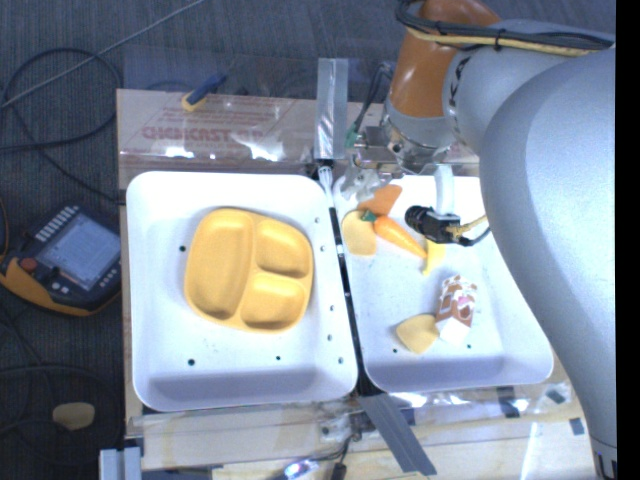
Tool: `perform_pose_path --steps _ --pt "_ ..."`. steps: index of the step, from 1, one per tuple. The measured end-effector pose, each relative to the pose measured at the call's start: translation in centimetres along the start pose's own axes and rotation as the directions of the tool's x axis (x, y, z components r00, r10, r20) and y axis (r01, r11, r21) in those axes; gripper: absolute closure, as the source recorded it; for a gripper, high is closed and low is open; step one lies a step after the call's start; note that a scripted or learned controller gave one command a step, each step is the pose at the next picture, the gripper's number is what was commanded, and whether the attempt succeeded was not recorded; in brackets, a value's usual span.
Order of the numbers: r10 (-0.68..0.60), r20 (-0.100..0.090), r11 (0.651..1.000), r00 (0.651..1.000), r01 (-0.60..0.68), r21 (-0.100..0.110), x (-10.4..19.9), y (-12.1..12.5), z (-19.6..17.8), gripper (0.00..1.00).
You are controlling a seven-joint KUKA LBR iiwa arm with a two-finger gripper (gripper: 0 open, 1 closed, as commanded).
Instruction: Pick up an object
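Your arm (540, 168) fills the right side, orange band (432, 53) up top, wrist over the right bin's (500, 368) far-left corner. The left bin (160, 368) holds a yellow divided tray (250, 268). In the right bin you've got a carrot (395, 233) just below the gripper (375, 173), a red-and-white packet (457, 306) and a yellow wedge (417, 333) nearer the front. Can't tell how the jaws stand.
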State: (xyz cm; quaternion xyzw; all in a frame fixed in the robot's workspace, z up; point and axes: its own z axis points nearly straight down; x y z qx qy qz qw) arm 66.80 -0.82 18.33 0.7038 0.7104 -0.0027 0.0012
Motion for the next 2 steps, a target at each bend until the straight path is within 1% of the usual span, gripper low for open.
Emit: perform_pose_path --steps 1,2 --pt "-0.033 0.001 0.999 0.999 0.033 -0.012 -9.1 0.2 9.3 1.0" --pt "-0.042 -0.004 0.999 0.999 0.042 -0.002 -3.0 -0.7 -0.1 1.0"
